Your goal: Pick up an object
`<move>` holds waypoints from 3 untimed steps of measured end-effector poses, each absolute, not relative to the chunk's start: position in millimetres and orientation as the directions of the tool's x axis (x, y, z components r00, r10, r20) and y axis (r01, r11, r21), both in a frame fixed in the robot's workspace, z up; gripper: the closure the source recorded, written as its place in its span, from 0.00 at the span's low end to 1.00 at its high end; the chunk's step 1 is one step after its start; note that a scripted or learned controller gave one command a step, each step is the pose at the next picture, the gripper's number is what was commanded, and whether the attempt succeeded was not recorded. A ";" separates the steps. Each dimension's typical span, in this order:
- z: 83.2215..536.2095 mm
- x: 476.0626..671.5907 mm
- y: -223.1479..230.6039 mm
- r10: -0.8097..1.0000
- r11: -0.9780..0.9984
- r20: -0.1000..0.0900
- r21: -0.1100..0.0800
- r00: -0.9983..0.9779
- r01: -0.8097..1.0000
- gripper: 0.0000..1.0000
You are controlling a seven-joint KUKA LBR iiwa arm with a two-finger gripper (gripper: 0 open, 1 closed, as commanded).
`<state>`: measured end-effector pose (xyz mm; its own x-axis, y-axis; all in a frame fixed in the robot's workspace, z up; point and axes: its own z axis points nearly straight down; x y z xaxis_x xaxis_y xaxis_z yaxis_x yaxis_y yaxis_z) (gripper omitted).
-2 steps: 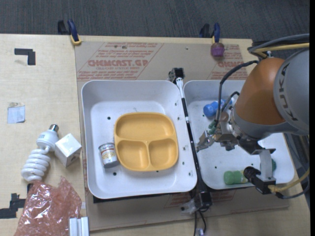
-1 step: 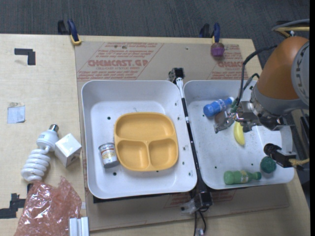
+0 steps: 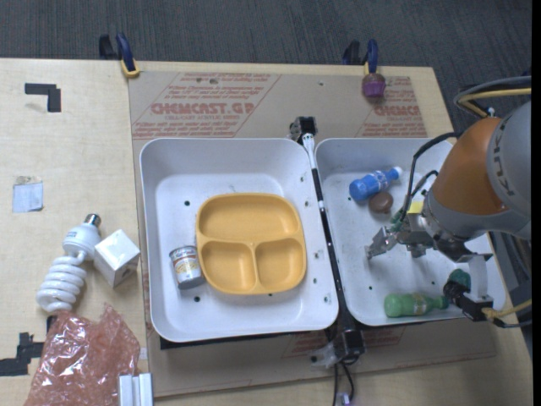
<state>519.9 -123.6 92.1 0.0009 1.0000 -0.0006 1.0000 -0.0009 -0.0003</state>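
In the right bin (image 3: 355,299) lie a blue bottle (image 3: 372,183), a small brown round object (image 3: 382,201) just below it, and a green bottle (image 3: 412,304) on its side near the front wall. My gripper (image 3: 382,242) hangs over the middle of this bin, pointing left, between the brown object and the green bottle. It is open, with nothing between its fingers. The grey arm with its orange band (image 3: 469,180) covers the bin's right side.
The left bin (image 3: 161,311) holds a yellow divided plate (image 3: 251,244) and a small can (image 3: 184,266). Left of the bins lie a spiral light bulb (image 3: 63,271), a white cube (image 3: 117,256) and a crumpled plastic bag (image 3: 80,358). A purple object (image 3: 374,85) sits at the back.
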 end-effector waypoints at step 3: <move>92.1 478.6 -102.7 1.000 -0.002 0.000 -0.001 0.002 1.000 0.00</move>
<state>478.6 -102.7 92.1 0.0021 1.0000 0.0003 1.0000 -0.0021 -0.0007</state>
